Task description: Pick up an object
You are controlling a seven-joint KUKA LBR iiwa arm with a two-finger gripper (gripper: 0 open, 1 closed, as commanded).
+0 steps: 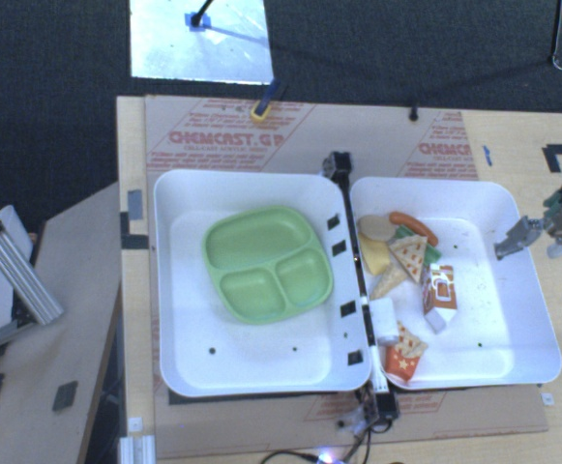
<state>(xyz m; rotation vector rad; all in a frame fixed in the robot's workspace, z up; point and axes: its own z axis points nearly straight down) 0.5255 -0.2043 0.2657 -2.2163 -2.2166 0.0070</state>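
1. The gripper point(515, 240) sits at the right edge of the right bin point(513, 361), and it is too small to tell if its jaws are apart or pressed together
2. Nothing can be seen between its tips
3. The toy foods lie well to its left, bunched by the wall between the two bins
4. A hot dog point(413, 226) lies at the far end of the bunch
5. A cracker wedge point(409, 255) lies just near of it, beside a yellow cheese piece point(374, 255)
6. An orange and white carton point(439, 290) lies right of them
7. A red fries box point(404, 358) lies nearest
8. The left bin point(189, 361) holds a green tray point(267, 263) with three parts
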